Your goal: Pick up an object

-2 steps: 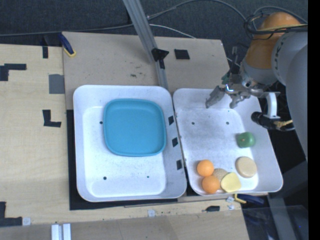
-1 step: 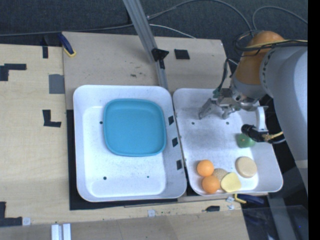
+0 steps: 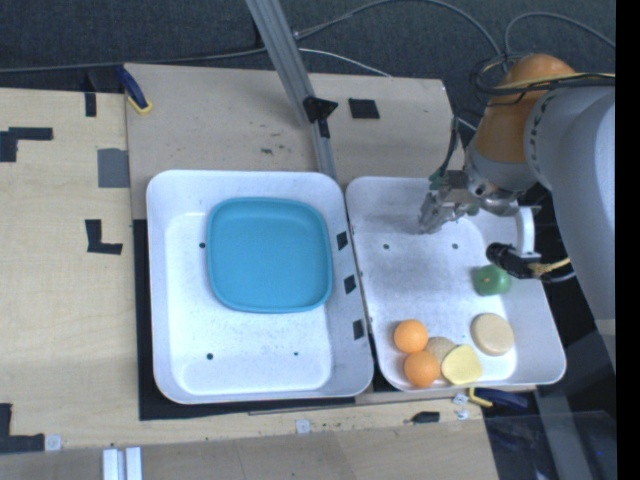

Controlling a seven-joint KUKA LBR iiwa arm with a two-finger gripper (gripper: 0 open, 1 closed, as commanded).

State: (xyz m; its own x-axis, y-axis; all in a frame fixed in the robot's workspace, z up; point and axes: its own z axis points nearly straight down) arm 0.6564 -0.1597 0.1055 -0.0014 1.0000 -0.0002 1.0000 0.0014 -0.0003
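Observation:
My gripper hangs over the upper part of the right bin, fingers pointing down at bare bin floor. Nothing is visible between them. Two orange balls lie near the bin's front edge, with a yellow piece and a beige round piece beside them. A small green object rests by the right wall, below and right of the gripper. A blue square plate lies in the left bin.
A slanted metal pole crosses above the seam between the bins. Cables run across the dark floor behind the bench. The arm's grey body overhangs the right bin's right side.

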